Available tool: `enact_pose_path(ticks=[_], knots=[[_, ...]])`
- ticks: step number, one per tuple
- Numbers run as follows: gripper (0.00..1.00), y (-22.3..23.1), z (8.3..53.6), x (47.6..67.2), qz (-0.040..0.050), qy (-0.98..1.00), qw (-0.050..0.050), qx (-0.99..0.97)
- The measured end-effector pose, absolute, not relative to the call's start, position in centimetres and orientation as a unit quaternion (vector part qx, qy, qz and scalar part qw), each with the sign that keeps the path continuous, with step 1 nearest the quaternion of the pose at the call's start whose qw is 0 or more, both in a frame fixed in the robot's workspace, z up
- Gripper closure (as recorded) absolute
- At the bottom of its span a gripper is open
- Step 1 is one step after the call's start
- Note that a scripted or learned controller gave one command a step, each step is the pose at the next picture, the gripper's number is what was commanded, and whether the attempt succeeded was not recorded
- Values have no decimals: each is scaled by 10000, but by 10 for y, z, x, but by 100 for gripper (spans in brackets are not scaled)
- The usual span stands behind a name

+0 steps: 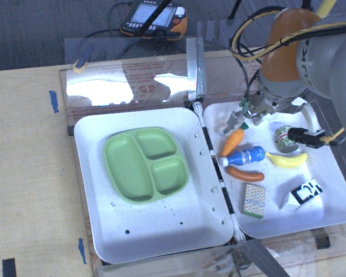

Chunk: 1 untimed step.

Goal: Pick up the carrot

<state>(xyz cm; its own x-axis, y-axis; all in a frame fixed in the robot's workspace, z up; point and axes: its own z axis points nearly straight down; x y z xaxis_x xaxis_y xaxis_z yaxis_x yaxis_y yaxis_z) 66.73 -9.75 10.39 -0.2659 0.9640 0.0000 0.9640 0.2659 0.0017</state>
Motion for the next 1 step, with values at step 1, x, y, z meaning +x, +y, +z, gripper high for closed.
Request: enact_pose_path(ticks=[1], knots=[[0, -106, 86, 638, 5, 6420, -1, 7667]])
